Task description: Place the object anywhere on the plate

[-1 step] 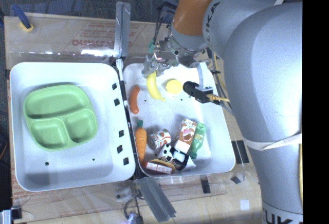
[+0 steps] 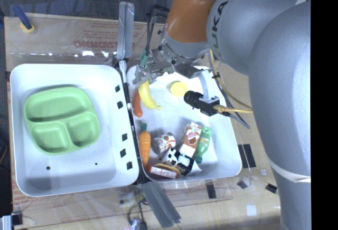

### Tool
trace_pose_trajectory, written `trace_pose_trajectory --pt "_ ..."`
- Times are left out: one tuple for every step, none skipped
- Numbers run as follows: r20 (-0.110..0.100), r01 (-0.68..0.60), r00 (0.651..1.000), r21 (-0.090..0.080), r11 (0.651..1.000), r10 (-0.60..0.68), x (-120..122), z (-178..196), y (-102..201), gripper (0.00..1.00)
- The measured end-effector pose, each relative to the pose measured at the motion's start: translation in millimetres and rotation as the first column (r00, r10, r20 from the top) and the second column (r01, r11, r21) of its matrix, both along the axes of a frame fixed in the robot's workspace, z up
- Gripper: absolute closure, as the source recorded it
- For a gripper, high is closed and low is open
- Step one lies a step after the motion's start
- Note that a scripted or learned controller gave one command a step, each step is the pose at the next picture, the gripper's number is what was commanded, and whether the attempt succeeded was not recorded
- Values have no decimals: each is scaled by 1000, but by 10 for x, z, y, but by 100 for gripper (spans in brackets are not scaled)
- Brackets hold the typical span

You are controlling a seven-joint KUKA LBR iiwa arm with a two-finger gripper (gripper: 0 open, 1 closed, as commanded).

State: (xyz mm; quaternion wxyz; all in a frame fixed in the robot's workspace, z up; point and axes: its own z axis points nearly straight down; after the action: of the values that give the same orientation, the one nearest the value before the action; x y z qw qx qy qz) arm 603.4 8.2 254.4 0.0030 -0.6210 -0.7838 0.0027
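Observation:
A green plate (image 2: 62, 118) with three compartments lies in the left bin (image 2: 31, 181). My gripper (image 2: 146, 69) hangs over the far left corner of the right bin (image 2: 224, 142). Directly below it a yellow banana (image 2: 148, 96) lies on the bin floor, its upper tip right at the gripper. From this angle I cannot make out whether the gripper touches the banana. An orange-red sausage-like piece (image 2: 137, 104) rests against the bin's left wall beside the banana.
The right bin also holds a yellow lemon-like piece (image 2: 178, 88), a carrot (image 2: 144, 144), a green bottle (image 2: 203, 144), a printed packet (image 2: 191, 135) and several small items at the near edge. A metal divider (image 2: 125, 28) stands between the bins. The arm's bulk covers the right side.

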Motion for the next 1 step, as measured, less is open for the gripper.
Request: trace_pose_trajectory --pt "-1 122 993 -3 993 -122 -342 -95 958 100"
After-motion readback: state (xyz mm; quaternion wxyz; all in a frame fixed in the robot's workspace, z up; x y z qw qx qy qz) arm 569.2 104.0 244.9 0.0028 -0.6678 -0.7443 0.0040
